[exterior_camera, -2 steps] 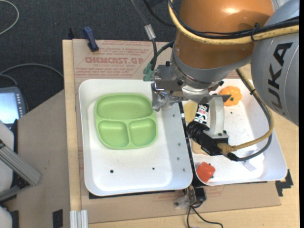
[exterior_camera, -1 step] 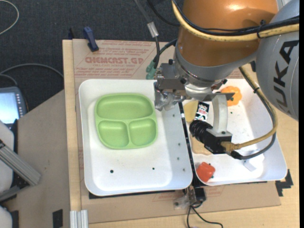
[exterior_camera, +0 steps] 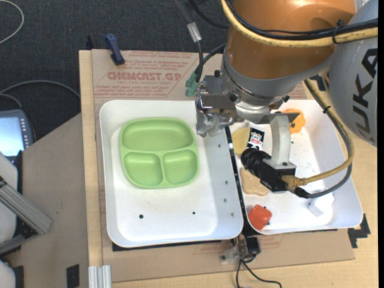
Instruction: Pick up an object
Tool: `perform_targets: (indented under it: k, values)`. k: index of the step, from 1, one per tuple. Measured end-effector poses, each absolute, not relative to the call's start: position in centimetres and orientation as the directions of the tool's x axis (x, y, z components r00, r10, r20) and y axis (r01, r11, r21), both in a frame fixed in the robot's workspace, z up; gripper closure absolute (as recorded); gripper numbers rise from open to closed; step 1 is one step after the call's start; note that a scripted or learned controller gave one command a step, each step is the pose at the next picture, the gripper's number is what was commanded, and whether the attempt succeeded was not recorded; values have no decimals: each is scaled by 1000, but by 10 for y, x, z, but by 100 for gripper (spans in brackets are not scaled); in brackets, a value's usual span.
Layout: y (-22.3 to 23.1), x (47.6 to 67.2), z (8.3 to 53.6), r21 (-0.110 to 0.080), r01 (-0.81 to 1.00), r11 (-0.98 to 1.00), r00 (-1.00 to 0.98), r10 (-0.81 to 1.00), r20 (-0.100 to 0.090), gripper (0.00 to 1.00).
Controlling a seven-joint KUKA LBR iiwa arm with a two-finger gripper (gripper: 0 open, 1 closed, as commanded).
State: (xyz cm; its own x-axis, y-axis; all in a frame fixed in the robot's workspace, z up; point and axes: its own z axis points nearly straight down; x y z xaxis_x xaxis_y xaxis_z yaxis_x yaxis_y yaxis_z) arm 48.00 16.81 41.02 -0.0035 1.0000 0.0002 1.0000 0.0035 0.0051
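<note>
We see the arm (exterior_camera: 288, 29) reaching in from the right, its orange band bulking over the far side of the two white bins. The tool (exterior_camera: 209, 126) hangs low over the ridge where the bins meet, near their far end. Its tip is too crowded by metal parts for us to tell whether it is apart or together, and we see nothing clamped in it. In the left bin (exterior_camera: 162, 218) a green divided tray (exterior_camera: 159, 152) with one long and two small compartments lies flat, toward the far side, just beside the tool. The right bin (exterior_camera: 339, 161) holds the smaller things. A red piece (exterior_camera: 259, 216) lies at the near edge and a flat tan piece (exterior_camera: 252, 186) just beyond it. A pale yellow piece (exterior_camera: 240, 140) lies close to the dividing ridge, with a small black-and-white item (exterior_camera: 256, 138) beside it. An orange piece (exterior_camera: 296, 120) lies at the far side, and a small white scrap (exterior_camera: 318, 207) near the front right corner. Both bins rest on a brown printed board (exterior_camera: 144, 74) on the counter, with a blue clip (exterior_camera: 114, 48) at its far edge.
</note>
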Motion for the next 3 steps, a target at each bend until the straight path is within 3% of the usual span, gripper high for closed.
perform_targets:
  k: [1, 2, 3]
  values:
    - [113, 479, 395, -4, 1000, -5, 5, 1000, -1, 100]
    - [219, 478, 392, 2, 1000, 11, -11, 1000, 3, 100]
    - [213, 480, 402, 4, 1000, 3, -3, 1000, 1, 100]
